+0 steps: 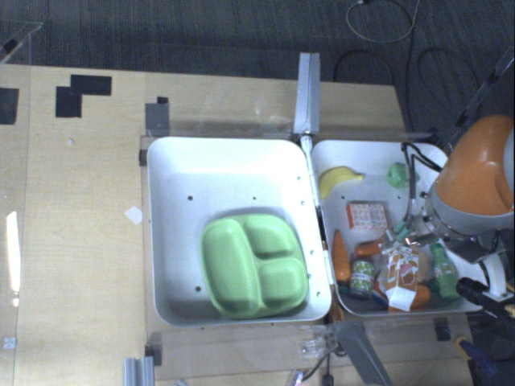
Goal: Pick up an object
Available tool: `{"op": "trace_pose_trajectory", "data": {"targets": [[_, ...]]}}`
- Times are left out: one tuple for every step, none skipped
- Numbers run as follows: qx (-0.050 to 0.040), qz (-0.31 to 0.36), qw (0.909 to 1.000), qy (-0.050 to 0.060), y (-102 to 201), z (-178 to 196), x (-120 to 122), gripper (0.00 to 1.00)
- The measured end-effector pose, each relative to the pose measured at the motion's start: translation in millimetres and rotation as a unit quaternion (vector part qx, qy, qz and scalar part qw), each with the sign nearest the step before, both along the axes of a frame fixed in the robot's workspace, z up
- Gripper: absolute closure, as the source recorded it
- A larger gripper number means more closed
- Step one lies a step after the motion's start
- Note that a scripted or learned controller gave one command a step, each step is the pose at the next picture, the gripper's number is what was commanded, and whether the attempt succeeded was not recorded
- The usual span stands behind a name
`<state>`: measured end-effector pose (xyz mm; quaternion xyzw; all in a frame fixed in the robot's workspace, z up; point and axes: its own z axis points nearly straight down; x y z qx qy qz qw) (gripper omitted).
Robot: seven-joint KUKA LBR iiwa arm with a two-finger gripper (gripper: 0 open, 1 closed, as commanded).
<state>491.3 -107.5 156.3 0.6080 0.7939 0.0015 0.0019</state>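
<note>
1. Claw (406, 236) hangs low over the right bin (378, 147), under the grey arm with its orange band (481, 167); whether it is open or closed cannot be told, since the wrist hides it from above.
2. Directly below the claw lies a clear packet with a white label (400, 276), touching or nearly touching the claw's tip; I cannot tell which.
3. Just left of the claw sits a small red-and-white printed box (367, 215), lying flat.
4. Lower left of the claw stands a small green-labelled jar (362, 276), and beside that, further left, an orange carrot-shaped piece (341, 257) lies along the bin wall.
5. Right of the claw, a green bottle (442, 268) lies partly under the arm.
6. Up and to the left of the claw rests a yellow banana-like piece (338, 179); above the claw is a small light-green item (397, 174).
7. Well to the left of the claw, the left bin (185, 167) holds a green divided tray (253, 264).
8. Both bins rest on the pale wooden tabletop (72, 240).
</note>
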Motion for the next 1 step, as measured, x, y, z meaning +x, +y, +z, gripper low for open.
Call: {"op": "trace_pose_trajectory", "data": {"targets": [[0.0002,-0.048,0.9989,0.000,39.1,71.5,-2.8,1.00]]}}
